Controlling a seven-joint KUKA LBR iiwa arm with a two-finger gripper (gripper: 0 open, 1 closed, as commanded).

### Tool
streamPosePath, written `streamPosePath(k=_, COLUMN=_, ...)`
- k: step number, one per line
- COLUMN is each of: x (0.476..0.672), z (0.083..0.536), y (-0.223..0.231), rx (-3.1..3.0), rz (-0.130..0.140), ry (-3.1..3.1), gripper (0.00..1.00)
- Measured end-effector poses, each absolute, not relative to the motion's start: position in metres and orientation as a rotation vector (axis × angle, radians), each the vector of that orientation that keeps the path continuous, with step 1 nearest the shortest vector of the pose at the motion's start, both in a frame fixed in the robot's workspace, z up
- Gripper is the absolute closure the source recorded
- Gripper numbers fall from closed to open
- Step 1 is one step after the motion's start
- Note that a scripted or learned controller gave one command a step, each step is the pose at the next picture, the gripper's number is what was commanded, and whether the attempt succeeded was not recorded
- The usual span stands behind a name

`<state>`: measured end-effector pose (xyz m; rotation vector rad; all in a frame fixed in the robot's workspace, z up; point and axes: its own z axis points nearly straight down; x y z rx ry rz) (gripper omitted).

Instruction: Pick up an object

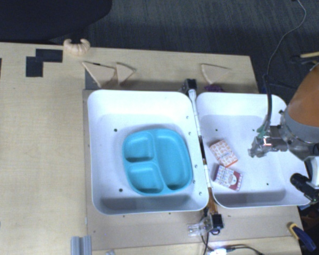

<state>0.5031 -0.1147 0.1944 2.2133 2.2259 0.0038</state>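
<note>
Two white bins on my bench, camera view. Left bin: one blue three-compartment tray, smooth moulded plastic. Right bin: two small printed cartons, upper carton and lower carton, flat, near each other. Gripper hovers just right of the cartons; jaw state I cannot tell. Step: approach. Next, I judge, centre over one carton and descend.

I see the pale wooden table carrying two shallow white bins side by side. My claw hangs over the right bin; the left bin lies well to its left. A small tan object rests far off to the claw's upper left, near the table's back edge.
</note>
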Motion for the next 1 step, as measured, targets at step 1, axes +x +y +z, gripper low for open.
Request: streamPosePath(k=1, x=0.5049, z=0.219, y=-0.1079, rx=2.213, rz=0.004, ry=2.226, gripper=1.0)
